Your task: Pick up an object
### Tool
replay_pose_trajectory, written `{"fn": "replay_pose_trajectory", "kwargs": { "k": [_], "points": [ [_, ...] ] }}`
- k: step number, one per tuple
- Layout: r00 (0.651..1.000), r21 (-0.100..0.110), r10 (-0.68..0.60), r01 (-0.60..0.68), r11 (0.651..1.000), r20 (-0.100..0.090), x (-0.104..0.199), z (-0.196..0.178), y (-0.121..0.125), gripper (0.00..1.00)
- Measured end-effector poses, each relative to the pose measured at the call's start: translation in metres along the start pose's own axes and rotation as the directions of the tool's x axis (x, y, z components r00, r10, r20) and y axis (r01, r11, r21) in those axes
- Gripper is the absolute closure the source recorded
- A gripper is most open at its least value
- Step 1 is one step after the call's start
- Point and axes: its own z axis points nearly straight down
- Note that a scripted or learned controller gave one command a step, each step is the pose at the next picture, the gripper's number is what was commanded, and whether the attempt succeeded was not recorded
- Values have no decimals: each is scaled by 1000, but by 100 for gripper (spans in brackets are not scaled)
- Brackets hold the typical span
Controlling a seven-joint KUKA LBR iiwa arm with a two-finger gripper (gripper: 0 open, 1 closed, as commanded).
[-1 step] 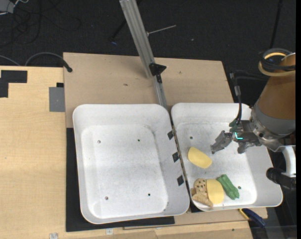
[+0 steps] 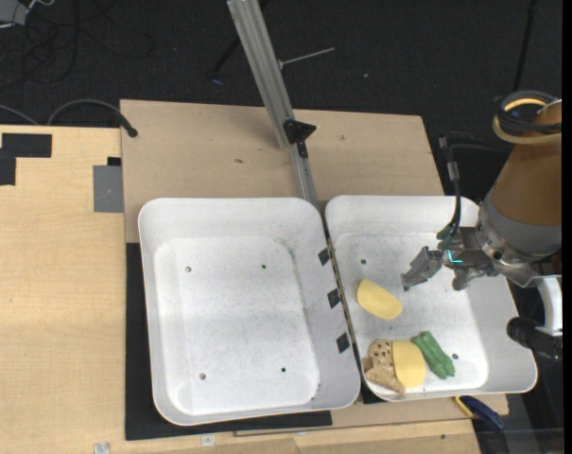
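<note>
Dark floor surrounds the counter [image 2: 219, 149] bearing two white bins. Gripper [image 2: 437, 265] hangs over the right bin [image 2: 399, 218], fingers spread apart, nothing between them. Just beside it lies a yellow object [image 2: 379, 300]; a green object [image 2: 434, 354] and tan piece [image 2: 384, 365] sit nearer the front rim

Yellow rounded lump [image 2: 379, 300] lying alone mid right bin [image 2: 399, 218], near its left wall, a cluster at the front edge: tan spotted piece [image 2: 381, 361], yellow block [image 2: 409, 364] touching it, green ridged piece [image 2: 434, 354] alongside
</note>
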Motion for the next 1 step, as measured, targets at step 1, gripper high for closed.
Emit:
{"fn": "replay_pose_trajectory", "kwargs": {
  "k": [1],
  "points": [
    [1000, 6, -3, 3, 1000, -1, -2, 55, 9, 0]
  ]
}}
